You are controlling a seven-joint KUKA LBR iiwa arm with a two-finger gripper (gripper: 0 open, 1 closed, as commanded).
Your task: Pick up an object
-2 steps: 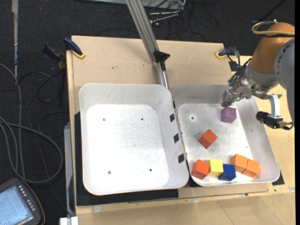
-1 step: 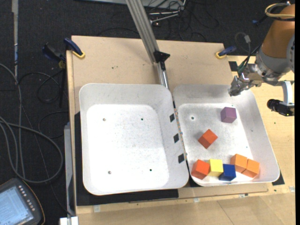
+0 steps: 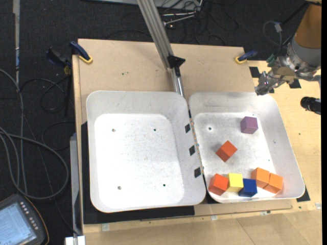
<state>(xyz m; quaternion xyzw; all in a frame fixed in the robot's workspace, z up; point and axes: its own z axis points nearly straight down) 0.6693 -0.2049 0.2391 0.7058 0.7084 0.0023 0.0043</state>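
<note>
The arm (image 3: 310, 32) enters at about two o'clock, its orange band above the grey wrist; the gripper (image 3: 263, 86) hangs over the bench (image 3: 214, 63) just outside the far right corner of the right bin (image 3: 288, 152), apart from every block; it appears to carry nothing, though the view is too small and blurred there to tell how its claw stands. Inside the right bin, a purple cube (image 3: 249, 124) sits toward one o'clock of the bin's middle; a red-orange cube (image 3: 226, 150) lies near the middle, tilted; along the near edge, at about six o'clock, runs a cluster: an orange-red cube (image 3: 219, 183), a yellow cube (image 3: 235, 180) touching it, a blue cube (image 3: 249, 187), and two orange cubes (image 3: 268, 179) close together at five o'clock; the left bin (image 3: 97, 137) lies beside it at nine o'clock.
</note>
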